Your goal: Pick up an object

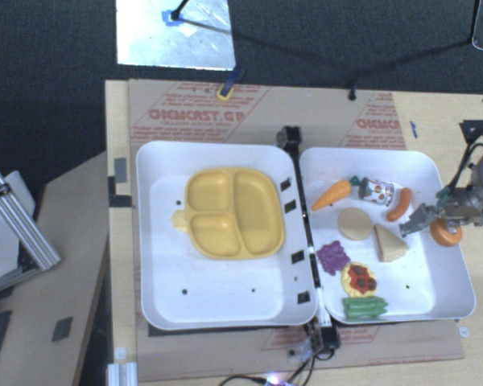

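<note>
Since the orange round piece (pixel 445 232) sits against the right bin's (pixel 435 296) right wall, you have it right at the gripper (pixel 414 221), whose tips point left past it toward the cheese wedge (pixel 390 244); whether anything is clasped, you cannot tell.

Two white bins sit side by side on the surface (pixel 72 215). The left bin (pixel 157 292) holds a yellow divided plate (pixel 229 213). The right bin (pixel 447 284) holds toy food: a carrot (pixel 332 194), a small bottle (pixel 377 190), a sausage (pixel 399 203), a round cracker (pixel 355 223), a cheese wedge (pixel 390 244), purple grapes (pixel 332 256), a pizza piece (pixel 359 279) and green beans (pixel 364 306). The gripper (pixel 412 222) hangs low over the right bin's right side (just beside the cheese wedge), an orange piece (pixel 446 232) behind it.
</note>
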{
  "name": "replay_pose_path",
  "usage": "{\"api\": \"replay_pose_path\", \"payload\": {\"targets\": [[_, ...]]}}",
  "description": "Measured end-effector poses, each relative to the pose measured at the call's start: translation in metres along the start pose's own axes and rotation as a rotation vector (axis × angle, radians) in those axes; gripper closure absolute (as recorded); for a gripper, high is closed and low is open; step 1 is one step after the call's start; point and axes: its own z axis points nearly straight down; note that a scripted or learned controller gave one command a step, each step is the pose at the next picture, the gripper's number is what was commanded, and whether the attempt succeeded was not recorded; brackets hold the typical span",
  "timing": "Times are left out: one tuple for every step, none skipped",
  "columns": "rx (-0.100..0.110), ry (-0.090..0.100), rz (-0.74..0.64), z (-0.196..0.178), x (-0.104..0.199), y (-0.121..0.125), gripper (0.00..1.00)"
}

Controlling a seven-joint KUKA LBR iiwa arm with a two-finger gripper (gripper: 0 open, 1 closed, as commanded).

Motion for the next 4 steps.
{"api": "replay_pose_path", "payload": {"targets": [[-0.011, -0.003, -0.003, -0.005, 0.0, 0.003, 0.0], [-0.007, -0.001, -0.002, 0.039, 0.001, 0.01, 0.0], [-0.006, -0.001, -0.001, 0.087, -0.008, 0.006, 0.0], [-0.014, -0.002, -0.003, 0.115, -0.007, 0.009, 0.0]]}}
